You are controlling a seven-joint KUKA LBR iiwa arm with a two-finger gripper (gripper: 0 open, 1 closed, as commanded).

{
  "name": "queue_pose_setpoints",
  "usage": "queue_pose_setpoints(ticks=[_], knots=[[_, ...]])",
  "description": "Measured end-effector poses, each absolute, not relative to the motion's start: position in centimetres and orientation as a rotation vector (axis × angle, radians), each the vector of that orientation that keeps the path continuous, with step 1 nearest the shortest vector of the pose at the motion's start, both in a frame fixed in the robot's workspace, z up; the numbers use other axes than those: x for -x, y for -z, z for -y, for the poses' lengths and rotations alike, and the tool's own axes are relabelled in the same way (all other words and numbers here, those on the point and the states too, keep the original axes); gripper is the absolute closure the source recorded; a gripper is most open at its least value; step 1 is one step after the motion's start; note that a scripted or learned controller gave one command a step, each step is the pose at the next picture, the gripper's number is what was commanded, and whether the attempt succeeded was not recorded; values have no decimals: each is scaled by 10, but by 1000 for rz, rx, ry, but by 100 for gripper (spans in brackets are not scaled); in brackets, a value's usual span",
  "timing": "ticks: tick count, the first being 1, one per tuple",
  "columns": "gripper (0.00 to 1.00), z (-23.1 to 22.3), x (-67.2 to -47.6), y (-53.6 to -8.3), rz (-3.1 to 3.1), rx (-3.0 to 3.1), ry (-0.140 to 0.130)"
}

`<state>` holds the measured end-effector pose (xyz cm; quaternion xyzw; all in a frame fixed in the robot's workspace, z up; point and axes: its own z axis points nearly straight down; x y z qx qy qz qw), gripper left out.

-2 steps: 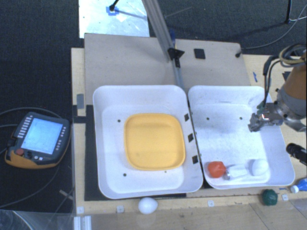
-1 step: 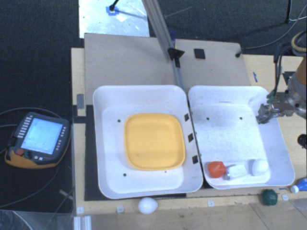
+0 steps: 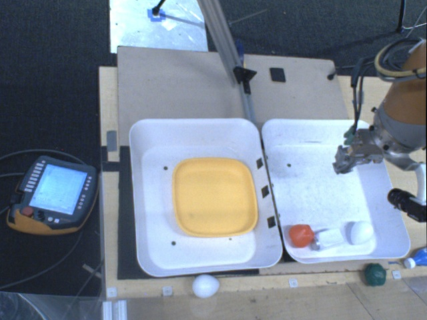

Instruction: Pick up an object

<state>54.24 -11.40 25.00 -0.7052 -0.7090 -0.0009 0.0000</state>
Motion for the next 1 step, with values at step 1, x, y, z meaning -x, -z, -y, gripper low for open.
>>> queue_pose_setpoints(ticks=[1], knots=[[100, 63, -537, -235, 2226, 2216, 1]])
